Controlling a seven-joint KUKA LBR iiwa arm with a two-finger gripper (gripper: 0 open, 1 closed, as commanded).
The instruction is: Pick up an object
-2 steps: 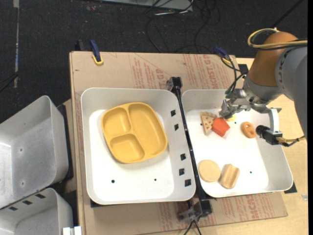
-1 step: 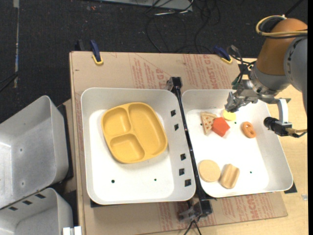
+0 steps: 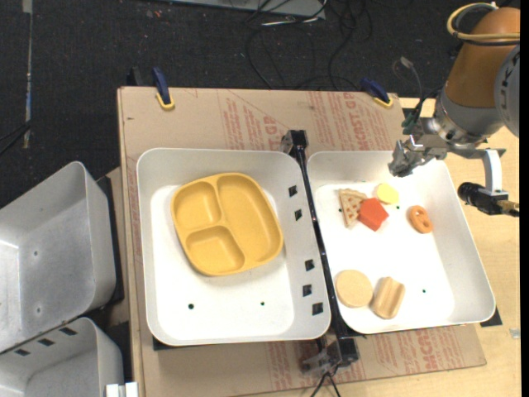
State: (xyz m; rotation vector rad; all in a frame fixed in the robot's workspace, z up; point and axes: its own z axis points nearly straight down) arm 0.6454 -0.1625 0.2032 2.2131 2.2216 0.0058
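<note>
The right bin (image 3: 463, 246) holds several toy foods: a tan wedge (image 3: 350, 206), a red block (image 3: 373, 214), a yellow piece (image 3: 387, 193), an orange ring (image 3: 420, 219), a round cracker (image 3: 354, 288) and a bread roll (image 3: 387, 297). My gripper (image 3: 402, 165) hangs over the bin's far edge, just above and right of the yellow piece. Nothing shows between its fingers.
A yellow divided plate (image 3: 226, 222) lies in the left bin (image 3: 165, 304). A dark divider (image 3: 312, 246) runs between the bins. White tubs (image 3: 45, 246) stand off the bench at the left. Cables lie behind the bench.
</note>
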